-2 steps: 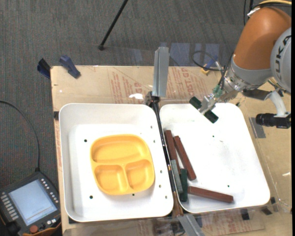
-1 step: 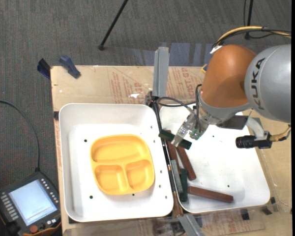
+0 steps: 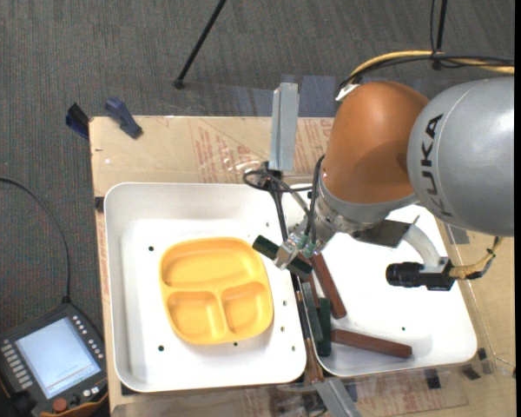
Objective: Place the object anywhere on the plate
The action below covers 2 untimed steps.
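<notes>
You could not tell from this view whether the fingers (image 3: 293,256) were apart or together: the gripper hung low over the ridge between the two bins, and its tip was a small blur of dark green and pale metal under the arm's orange band (image 3: 373,142). Just beside that tip you had a reddish-brown block (image 3: 328,286), a long, slim bar with flat faces, lying at a slant in the right bin (image 3: 434,333) with its upper end close under the gripper; whether the fingers touched it could not be read. A second reddish-brown bar (image 3: 372,344) of the same look lay lower down in that bin, near its front wall, and a dark green bar (image 3: 322,322) lay between the two, near the bin's left edge. The yellow plate (image 3: 216,289), glossy and split into three compartments, sat in the middle of the left bin (image 3: 130,233), well apart from the bars. Both bins rested on the tabletop (image 3: 182,146), with a teach pendant (image 3: 48,359) on the floor at the lower left.
</notes>
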### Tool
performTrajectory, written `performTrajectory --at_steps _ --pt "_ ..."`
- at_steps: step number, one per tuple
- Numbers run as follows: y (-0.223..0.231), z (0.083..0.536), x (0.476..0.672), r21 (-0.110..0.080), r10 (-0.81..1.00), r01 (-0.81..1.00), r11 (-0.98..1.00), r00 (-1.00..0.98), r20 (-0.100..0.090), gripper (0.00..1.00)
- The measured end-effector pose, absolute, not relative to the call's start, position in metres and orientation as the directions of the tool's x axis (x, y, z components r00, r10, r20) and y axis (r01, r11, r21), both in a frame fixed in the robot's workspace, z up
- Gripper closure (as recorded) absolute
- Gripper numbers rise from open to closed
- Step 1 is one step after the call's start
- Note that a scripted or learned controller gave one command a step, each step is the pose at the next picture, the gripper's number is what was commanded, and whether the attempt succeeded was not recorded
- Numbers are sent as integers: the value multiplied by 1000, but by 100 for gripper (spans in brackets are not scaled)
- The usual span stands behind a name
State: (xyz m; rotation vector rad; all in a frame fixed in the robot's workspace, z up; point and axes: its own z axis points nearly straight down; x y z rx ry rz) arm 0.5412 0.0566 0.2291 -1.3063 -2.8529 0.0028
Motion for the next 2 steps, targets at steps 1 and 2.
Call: performTrajectory --at_steps 1,2 --pt "85 185 552 -5 742 742 670 -670 4 100" --pt "85 186 553 -4 743 743 669 -669 3 0"
